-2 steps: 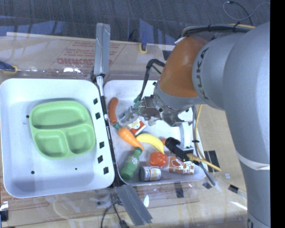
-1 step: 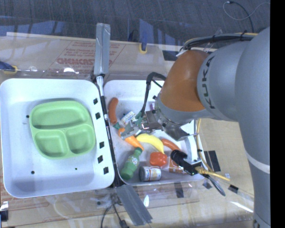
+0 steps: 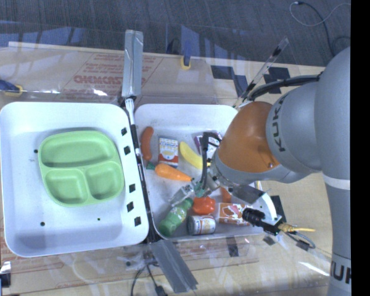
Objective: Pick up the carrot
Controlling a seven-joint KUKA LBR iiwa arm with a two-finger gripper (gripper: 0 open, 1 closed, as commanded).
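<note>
The carrot (image 3: 172,173) is seen lying in the right bin (image 3: 149,115), in its left half, with its thick end towards the bin's left wall and its tip pointing towards the middle. It is flanked by a reddish sausage-like item (image 3: 147,143) and a small printed carton (image 3: 168,148) above it, with a yellow banana (image 3: 191,155) just beside the carton. Below it a green bottle (image 3: 174,217), a red tomato-like item (image 3: 203,205), a small can (image 3: 201,226) and a flat printed packet (image 3: 231,213) are crowded together. In the left bin (image 3: 12,165) a green divided plate (image 3: 81,166) is held.

The gripper (image 3: 194,193) is lowered into the right bin, close to the carrot's tip and just above the red item and the bottle. Whether the fingers are released or clenched cannot be told, since they are largely masked by the orange wrist band and the clutter. Nothing is seen held between them, and the carrot rests on the bin floor.

The step in hand is judged to be the approach, with the grasp not yet made. For the next move, the gripper would need to be shifted a little up and to the left so that it is centred over the carrot's body rather than its tip, and turned so that closure is made across the carrot's width. Care is called for, as the neighbouring items lie close.
</note>
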